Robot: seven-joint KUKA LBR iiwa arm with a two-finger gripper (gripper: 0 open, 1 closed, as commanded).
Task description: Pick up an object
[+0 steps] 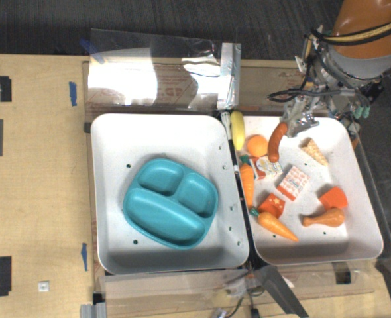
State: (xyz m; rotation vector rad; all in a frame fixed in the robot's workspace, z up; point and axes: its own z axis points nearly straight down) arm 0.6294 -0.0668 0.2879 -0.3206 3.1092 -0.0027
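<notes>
My gripper hangs over the back edge of the right bin, under the grey wrist with its orange band. An orange-red sausage lies at a slant just below and left of it. The sausage's upper end meets the gripper's lower tip, and I cannot tell whether it is gripped. Beside the sausage sit an orange ball, a red-and-white packet, a waffle cone, two carrots and a drumstick.
A yellow corn cob lies on the ridge between the bins. The left bin holds a teal divided plate. A clear plastic sheet stands behind the left bin. Cables hang around the wrist.
</notes>
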